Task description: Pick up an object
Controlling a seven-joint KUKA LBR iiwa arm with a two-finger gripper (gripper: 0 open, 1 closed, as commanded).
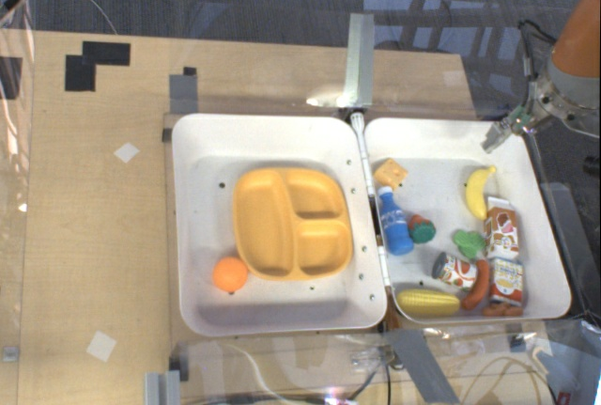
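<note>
No single thing is picked out yet; the loose items lie in the right bin (pixel 540 206). A curved yellow banana (pixel 480 191) sits at its 2 o'clock, a blue bottle (pixel 393 225) with a white cap along its 9 o'clock wall, a tan cracker (pixel 391 174) at 11, a corn cob (pixel 428 303) at 6, and printed cartons (pixel 504 255) at 4. The left bin (pixel 192 206) holds a smooth yellow divided plate (pixel 292 223) and an orange ball (pixel 229 274) at 7. The hand (pixel 500 132) hangs at the right bin's 1 o'clock corner, holding nothing; how far it is open cannot be told.
</note>
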